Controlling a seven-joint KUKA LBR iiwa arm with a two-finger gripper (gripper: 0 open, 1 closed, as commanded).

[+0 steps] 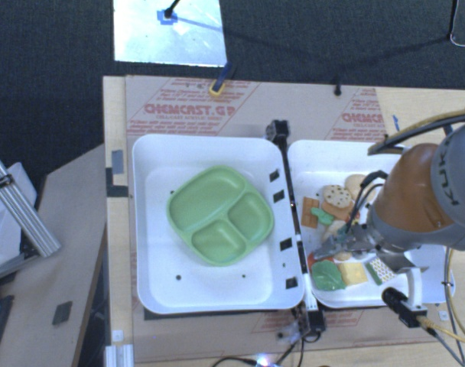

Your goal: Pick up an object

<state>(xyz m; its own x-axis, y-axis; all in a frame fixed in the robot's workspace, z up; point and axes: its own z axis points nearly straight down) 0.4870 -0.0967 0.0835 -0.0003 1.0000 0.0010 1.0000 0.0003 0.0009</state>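
- Left shallow white bin (152,228): holds one pale green plastic tray with three compartments (220,215), lying flat, roughly centred.
- Right shallow white bin (317,155): holds small toy food items, clustered toward its left side.
- Items, right bin: round speckled cookie (338,196); orange cracker-like square (310,206); green leafy piece (326,275) at near-left corner; yellow square slice (354,273) just beside it (touching, approx.).
- Grey arm with orange band (412,189): reaches in from the right, over right bin.
- Gripper (336,243): low among the items, betw. cookie and green piece; finger state cannot be told (too blurred).
- Table (186,105): brown printed sheet under both bins.
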